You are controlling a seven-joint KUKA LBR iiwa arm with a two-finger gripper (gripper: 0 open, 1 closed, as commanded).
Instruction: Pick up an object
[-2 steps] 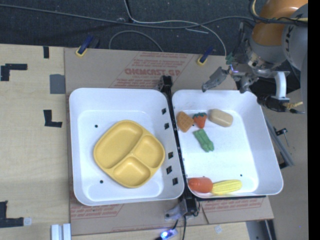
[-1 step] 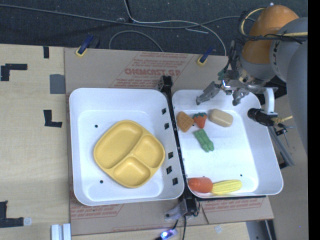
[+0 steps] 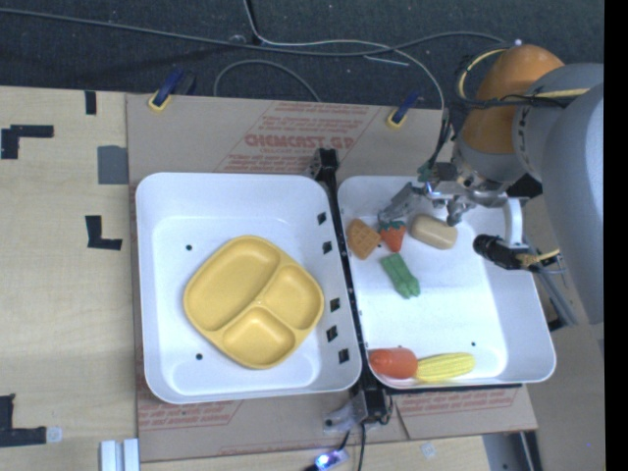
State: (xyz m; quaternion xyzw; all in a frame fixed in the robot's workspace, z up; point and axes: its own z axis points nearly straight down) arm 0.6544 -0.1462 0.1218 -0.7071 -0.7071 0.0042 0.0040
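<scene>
while my hand (image 3: 424, 202) hangs spread over the beige piece (image 3: 433, 232) near the right bin's (image 3: 510, 346) far edge, nothing is lifted yet.

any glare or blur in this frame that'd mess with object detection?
Camera view: soft focus overall; even lighting, the white right bin slightly washed out; the gripper casts faint shadows near the carrot; the yellow tray has mild sheen, no hard glare.
</scene>
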